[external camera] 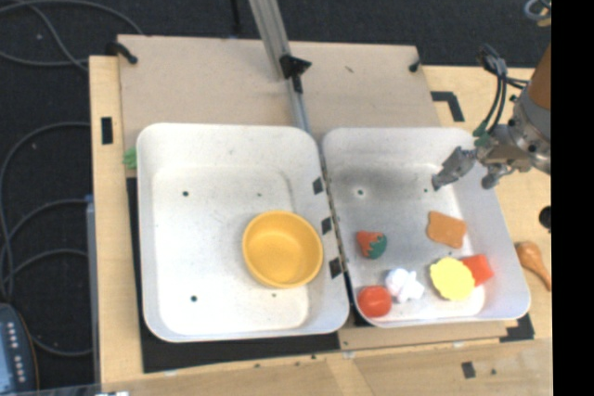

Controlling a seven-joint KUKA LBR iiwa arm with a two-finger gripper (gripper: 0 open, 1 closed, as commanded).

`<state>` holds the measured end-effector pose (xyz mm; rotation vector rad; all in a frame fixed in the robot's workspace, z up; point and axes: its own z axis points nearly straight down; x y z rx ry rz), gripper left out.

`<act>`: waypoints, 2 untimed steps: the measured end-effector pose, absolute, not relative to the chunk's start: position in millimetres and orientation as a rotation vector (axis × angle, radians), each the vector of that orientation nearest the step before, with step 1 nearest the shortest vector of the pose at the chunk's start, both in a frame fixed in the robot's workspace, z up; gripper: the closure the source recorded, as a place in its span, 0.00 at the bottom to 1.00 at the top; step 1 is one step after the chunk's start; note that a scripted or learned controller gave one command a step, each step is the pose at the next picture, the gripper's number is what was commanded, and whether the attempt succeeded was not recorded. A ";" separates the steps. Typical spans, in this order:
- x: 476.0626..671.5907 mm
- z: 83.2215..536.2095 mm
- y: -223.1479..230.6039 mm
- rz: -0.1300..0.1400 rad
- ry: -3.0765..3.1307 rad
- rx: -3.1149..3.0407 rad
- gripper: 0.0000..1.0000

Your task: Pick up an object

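Observation:
The right bin holds several small objects along its near side: an orange block, a yellow round piece, a red piece beside it, a white lump, a red ball and a red-and-green strawberry-like piece. My gripper hangs over the right bin's far right part, above and behind the orange block. Its fingers are spread apart with nothing between them.
A yellow bowl sits in the left bin, near the divider. An orange item lies on the bench outside the right bin. A metal pole rises behind the bins.

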<state>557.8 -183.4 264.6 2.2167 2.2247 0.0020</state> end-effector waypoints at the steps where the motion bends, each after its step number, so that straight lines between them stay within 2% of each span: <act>1: 557.9 264.6 -183.1 0.003 2.224 2.217 0.00; 2: 559.9 201.8 -186.0 -0.007 2.222 2.224 0.00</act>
